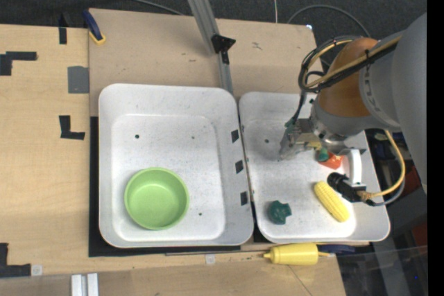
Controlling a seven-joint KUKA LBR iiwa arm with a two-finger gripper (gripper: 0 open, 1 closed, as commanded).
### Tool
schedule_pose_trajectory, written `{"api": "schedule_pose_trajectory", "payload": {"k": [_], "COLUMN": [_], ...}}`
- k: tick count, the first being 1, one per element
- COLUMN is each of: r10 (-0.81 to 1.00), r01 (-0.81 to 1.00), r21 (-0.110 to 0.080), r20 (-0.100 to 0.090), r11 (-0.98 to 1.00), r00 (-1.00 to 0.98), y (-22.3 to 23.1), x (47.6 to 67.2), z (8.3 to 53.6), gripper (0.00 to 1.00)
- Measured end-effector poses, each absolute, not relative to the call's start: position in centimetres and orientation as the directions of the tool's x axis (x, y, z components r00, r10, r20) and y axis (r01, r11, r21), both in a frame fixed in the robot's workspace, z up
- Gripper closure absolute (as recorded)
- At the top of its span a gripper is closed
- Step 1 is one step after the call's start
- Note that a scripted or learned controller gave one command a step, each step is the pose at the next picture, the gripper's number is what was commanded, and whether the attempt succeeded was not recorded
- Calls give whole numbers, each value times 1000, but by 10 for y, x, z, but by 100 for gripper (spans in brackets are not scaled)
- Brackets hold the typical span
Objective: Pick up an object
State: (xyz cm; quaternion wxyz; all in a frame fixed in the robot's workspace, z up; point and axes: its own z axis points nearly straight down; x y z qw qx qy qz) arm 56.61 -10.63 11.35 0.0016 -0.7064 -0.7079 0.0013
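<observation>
My gripper (287,146) hangs low over the middle of the right bin (267,114), reaching in from the right below the orange-banded wrist. A yellow corn cob (331,200) lies toward the bin's front right. A small dark green object (279,211) sits near the front left of that bin. A red-orange object (334,161) lies just right of the gripper, partly hidden by the wrist. Nothing shows in the gripper's grasp.
A light green bowl (157,197) stands in the front left of the left bin (166,97). A yellow-handled clamp (294,254) sits on the bench's front edge. A slanted metal pole (201,3) crosses the back. Cables loop around the wrist.
</observation>
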Motion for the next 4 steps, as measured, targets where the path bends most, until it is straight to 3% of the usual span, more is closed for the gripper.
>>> {"api": "schedule_pose_trajectory", "payload": {"k": [2,4], "r10": [1000,1000], "r01": [1000,1000], "r21": [4,0], "r20": [-1,1], "r11": [1,6], "r00": [-1,-6], "y": [-103,-16], "x": [567,601], "z": [208,225], "gripper": [100,100]}}
